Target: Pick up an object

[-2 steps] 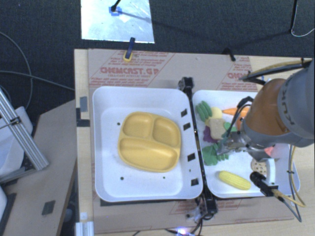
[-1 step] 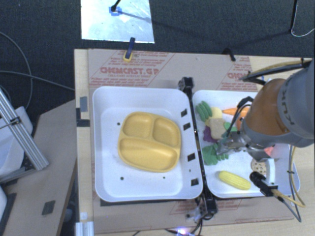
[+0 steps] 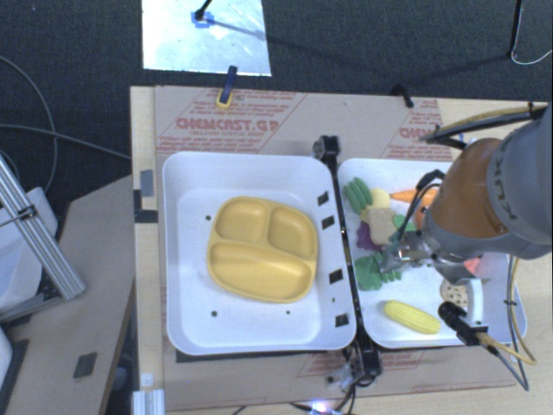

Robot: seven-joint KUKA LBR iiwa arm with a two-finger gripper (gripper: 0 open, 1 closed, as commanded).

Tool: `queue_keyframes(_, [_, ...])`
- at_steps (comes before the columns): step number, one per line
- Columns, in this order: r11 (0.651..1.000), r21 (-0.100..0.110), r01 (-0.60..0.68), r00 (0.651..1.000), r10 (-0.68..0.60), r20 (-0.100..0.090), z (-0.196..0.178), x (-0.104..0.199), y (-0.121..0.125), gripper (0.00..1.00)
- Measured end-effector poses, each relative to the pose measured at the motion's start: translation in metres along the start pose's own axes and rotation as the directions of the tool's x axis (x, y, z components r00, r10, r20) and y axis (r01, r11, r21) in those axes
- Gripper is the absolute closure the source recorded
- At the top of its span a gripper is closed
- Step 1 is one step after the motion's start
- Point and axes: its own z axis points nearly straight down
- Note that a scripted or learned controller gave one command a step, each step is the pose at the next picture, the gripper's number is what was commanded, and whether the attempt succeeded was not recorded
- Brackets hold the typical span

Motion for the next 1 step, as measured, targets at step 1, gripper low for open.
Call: queue_keyframes(1, [1.000, -0.021, 0.000, 1.000, 0.001, 0.007, -0.0008, 0.0020, -0.0215, 0.00])
